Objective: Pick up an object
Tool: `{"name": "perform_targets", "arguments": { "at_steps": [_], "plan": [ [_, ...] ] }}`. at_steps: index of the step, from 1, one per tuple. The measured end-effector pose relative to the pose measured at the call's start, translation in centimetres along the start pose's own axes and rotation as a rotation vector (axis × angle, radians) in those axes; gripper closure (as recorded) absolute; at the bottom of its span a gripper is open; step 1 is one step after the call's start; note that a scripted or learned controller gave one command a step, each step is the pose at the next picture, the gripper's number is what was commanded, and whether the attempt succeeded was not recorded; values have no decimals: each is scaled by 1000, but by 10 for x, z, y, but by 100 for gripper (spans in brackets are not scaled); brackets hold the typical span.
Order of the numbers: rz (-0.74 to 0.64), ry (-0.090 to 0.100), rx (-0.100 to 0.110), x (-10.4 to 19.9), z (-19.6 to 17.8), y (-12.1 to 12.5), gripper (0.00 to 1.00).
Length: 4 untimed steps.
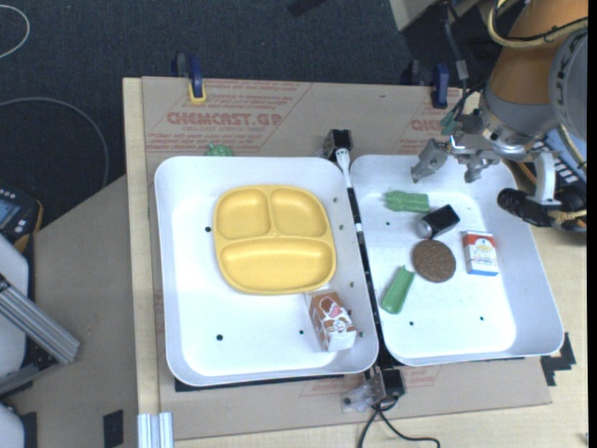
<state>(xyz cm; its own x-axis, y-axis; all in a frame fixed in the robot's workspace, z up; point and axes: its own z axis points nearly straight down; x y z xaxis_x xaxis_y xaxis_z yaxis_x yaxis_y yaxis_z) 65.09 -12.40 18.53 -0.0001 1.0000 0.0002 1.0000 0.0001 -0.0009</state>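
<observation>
My gripper [451,163] hangs over the far edge of the right bin [522,339], fingers spread apart with nothing between them. Below it in that bin lie a green block [407,201], a small black object [438,220], a brown round disc [434,261], a second green piece [398,289] and a small red-and-white carton [480,253]. The green block is the nearest thing to the fingertips, a little to their front left.
The left bin [187,334] holds a yellow divided plate [274,238] and a small brown-and-white carton [331,320] near its front right corner. A black divider [354,227] runs between the bins. Blue clamps [194,75] sit at the board's far edge.
</observation>
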Motion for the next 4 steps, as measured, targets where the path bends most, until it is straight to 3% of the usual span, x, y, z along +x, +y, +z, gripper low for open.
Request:
{"name": "perform_targets", "arguments": {
  "at_steps": [1, 2, 3, 4],
  "plan": [
    [2, -9, -6, 6, 89, -59, 0],
    [-3, -1, -16, 38, -128, -123, 0],
    [-1, -2, -5, 38, -130, -122, 100],
    [3, 3, 13, 35, -27, -176, 100]
  ]
}}
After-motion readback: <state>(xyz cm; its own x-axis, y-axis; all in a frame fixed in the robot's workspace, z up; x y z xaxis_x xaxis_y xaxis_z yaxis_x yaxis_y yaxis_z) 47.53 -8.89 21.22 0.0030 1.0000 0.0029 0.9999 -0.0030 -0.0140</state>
